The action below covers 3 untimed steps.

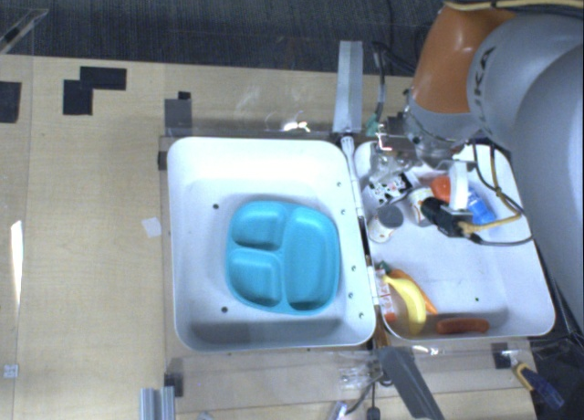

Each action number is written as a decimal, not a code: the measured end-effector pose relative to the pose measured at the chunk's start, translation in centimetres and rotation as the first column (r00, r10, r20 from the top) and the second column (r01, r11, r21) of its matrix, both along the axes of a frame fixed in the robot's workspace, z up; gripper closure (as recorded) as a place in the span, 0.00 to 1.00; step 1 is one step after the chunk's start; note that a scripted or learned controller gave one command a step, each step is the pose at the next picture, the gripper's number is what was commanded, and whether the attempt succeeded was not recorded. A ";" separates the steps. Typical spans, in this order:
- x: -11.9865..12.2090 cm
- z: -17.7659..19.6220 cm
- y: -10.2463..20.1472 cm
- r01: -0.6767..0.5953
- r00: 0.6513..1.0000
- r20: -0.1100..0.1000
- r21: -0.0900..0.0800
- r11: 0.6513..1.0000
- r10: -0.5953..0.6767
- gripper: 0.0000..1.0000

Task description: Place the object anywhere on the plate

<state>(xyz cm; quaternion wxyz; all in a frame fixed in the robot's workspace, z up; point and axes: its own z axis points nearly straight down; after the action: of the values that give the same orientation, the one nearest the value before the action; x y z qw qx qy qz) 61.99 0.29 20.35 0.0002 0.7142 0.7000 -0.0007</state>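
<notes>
A miss is the main risk from here: the hand is sunk into the upper left corner of the right bin, hard against the wall shared with the left bin, so a finger could be jammed on that wall or the grasp could close on nothing. Whether the hand is released or clenched cannot be told, since wrist hardware and cables mask its tip. A further risk is judged in the carry, as the blue 3-compartment plate lies in the left bin, across the divider. The arm is bent down steeply from the right, its orange band above the wrist. The candidate objects, a banana and a red-brown piece, lie near the right bin's lower edge, well apart from the hand.
</notes>
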 end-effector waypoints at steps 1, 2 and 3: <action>-7.2 2.0 1.4 -0.297 0.955 0.001 0.001 0.955 0.297 1.00; -6.5 -0.4 6.0 -0.621 0.784 0.001 0.001 0.784 0.621 1.00; -10.9 3.9 12.9 -0.851 0.525 0.004 -0.001 0.525 0.851 1.00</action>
<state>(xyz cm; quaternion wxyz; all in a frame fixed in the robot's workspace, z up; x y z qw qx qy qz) 51.11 13.15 24.23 0.0015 0.2824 0.9593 0.0013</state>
